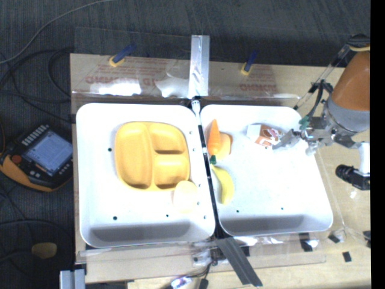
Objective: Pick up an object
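Right bin (pixel 301 215) as landmark: the gripper (pixel 287 138) sits at its upper right edge, just beside a small white-and-orange packet (pixel 264 135); finger state cannot be told. The packet looks light and crushable, best taken across its narrow sides. Against the bin's left wall lie an orange wedge (pixel 216 138) and a banana (pixel 224 184), probably smooth; the packet's print is illegible
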`<action>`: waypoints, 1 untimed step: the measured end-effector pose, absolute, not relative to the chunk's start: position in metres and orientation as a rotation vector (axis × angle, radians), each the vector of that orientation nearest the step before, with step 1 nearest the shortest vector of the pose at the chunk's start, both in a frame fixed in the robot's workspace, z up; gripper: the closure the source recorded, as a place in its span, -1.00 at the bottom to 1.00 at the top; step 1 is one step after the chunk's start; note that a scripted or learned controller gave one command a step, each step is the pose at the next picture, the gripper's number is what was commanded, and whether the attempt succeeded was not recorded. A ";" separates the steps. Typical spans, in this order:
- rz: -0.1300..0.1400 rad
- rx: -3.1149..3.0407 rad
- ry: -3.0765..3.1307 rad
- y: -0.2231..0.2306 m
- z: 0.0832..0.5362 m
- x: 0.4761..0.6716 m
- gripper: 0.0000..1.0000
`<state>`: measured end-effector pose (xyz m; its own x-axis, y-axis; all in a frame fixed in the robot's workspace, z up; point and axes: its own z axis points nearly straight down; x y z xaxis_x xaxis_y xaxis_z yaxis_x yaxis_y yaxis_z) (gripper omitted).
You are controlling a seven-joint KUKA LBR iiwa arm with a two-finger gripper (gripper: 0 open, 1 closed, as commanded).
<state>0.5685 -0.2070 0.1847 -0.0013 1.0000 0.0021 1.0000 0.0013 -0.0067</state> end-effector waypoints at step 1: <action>0.009 -2.120 -2.313 -0.177 0.185 0.626 -1.00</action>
